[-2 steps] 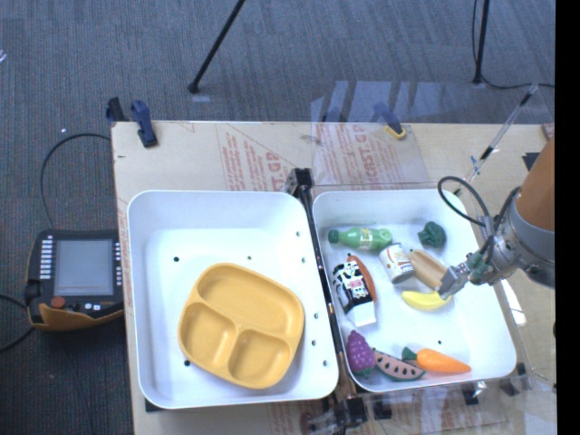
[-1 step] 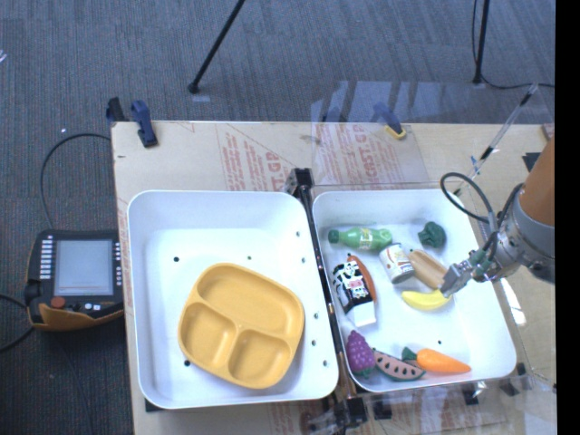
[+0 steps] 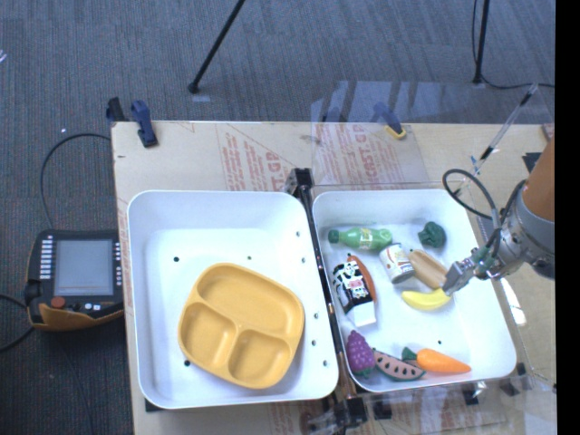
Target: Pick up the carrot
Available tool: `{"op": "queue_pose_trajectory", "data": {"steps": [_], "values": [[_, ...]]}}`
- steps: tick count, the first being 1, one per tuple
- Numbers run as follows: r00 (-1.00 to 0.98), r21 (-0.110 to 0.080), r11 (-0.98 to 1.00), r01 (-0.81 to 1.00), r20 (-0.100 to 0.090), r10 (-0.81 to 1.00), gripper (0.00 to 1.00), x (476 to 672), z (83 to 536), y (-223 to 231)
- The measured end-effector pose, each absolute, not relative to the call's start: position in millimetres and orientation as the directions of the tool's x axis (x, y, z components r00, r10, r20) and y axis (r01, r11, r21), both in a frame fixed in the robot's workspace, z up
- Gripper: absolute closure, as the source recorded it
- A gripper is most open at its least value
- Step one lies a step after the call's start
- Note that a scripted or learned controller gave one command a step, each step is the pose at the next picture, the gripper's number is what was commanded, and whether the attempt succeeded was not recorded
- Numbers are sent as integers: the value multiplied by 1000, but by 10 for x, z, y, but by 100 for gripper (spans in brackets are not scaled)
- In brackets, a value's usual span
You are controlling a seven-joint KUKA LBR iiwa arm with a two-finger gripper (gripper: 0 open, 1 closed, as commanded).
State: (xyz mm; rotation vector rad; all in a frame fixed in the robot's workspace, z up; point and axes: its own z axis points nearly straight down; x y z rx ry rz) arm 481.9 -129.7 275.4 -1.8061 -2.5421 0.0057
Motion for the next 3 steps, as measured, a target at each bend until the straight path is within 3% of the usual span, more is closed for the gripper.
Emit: {"op": "queue_pose_trajectory", "data": {"steps": [1,2,3], "values": [[-331,-21,332,943,21,943,100,4823,2824,-1296],[-256,-6,256,967,4,967,100,5059,2587,-1686],[-308,-3,308,951,2,951,100,5156,2467,-1895]]}}
